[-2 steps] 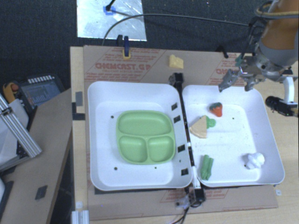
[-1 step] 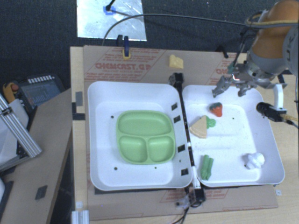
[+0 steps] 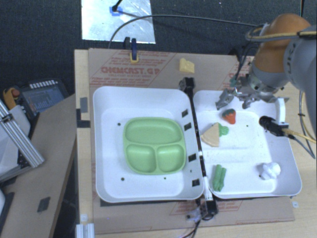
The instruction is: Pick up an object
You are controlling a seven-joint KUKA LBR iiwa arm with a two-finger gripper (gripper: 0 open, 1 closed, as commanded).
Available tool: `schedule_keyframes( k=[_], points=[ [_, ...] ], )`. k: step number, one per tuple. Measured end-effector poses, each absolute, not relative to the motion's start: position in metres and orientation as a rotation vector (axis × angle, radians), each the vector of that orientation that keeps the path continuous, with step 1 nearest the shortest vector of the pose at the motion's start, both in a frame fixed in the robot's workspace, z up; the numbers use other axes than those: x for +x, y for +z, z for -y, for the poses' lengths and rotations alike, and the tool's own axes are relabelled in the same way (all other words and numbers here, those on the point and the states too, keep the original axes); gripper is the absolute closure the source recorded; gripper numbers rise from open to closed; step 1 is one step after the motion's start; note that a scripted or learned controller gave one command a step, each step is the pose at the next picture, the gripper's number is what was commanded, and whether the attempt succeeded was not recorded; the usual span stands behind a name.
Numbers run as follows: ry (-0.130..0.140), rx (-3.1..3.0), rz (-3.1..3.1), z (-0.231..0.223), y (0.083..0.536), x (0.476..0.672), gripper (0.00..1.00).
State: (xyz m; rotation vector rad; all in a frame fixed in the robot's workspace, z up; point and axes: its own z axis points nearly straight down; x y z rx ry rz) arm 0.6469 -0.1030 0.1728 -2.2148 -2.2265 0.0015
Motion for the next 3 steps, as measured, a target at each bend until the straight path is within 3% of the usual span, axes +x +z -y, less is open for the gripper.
schedule_keyframes(
  k=[1,2,3],
  points=[
    [0.001,-2.218,2.224,0.101,0.131,0.644,0.0],
    [-0.004,-2.22,2.229,0.101,0.145,0.646,1.0],
    [-0.006,-2.22,2.23,0.097,0.191,0.643,1.0]
  ],
)
